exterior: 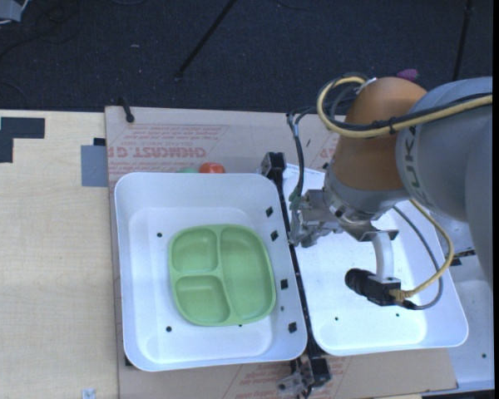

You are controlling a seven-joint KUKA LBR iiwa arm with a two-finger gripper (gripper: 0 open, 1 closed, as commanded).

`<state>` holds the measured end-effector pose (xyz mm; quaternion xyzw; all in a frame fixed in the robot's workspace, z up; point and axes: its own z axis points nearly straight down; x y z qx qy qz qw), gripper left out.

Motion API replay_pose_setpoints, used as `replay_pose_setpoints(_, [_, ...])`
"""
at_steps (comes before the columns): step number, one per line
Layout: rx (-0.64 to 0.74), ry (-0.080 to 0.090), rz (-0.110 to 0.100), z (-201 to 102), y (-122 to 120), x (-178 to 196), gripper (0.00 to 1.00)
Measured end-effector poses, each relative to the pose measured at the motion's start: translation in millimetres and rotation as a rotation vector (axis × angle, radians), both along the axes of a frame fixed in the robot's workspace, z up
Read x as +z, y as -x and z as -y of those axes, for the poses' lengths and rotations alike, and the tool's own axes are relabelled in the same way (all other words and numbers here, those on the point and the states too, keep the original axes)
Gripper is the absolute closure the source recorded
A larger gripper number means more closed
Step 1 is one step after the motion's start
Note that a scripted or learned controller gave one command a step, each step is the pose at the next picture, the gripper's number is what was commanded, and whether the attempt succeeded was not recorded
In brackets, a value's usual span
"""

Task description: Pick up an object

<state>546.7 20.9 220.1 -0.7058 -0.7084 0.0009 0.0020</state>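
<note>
While pincer (303, 235) hovers, green tray (222, 273) leftward, apart

Floor (191, 48): dark carpet along the top, crossed by thin cables (8, 2) and a slanting rod (212, 27). Bench top (46, 264): pale wood, at left, with dark rectangular patches (17, 135). Cardboard sheet (166, 144): brown, red print, beneath the bins.

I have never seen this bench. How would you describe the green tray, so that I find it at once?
Look at the two white bins side by side and take the left bin, the one away from the grey arm. The green tray lies flat on its floor, near the middle. It is pale green, with rounded corners, divided into three compartments, and it is the large coloured thing inside that bin.
</note>
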Motion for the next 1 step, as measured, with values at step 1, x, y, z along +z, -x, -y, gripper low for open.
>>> replay_pose_setpoints(1, [0.000, 0.002, 0.002, -57.4, -22.6, -0.1, 1.00])
